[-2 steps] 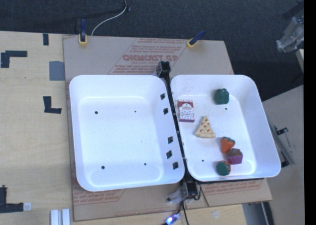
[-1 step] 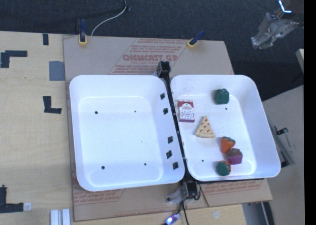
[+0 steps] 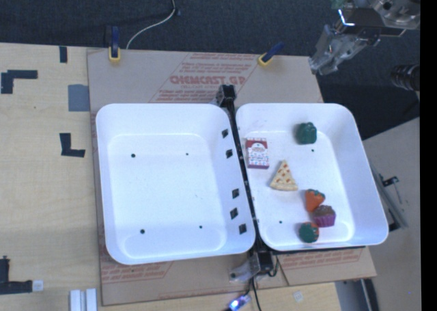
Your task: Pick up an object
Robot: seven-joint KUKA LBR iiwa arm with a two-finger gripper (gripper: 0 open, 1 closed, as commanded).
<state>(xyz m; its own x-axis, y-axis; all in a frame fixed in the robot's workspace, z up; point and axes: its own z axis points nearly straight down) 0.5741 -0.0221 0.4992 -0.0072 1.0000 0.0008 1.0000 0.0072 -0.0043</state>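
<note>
The right bin holds several small things: a green pepper-like piece at the back, a red and white carton by the divider, a yellow wedge in the middle, an orange and red piece, a purple piece and a green and red piece at the front. My gripper hangs high above the bench, behind the right bin's far right corner, well apart from all of them. Nothing shows between its fingers.
The left bin sits beside the right one, joined by a black clipped divider. Both rest on a cardboard sheet held by clamps at the back. A white cable runs behind.
</note>
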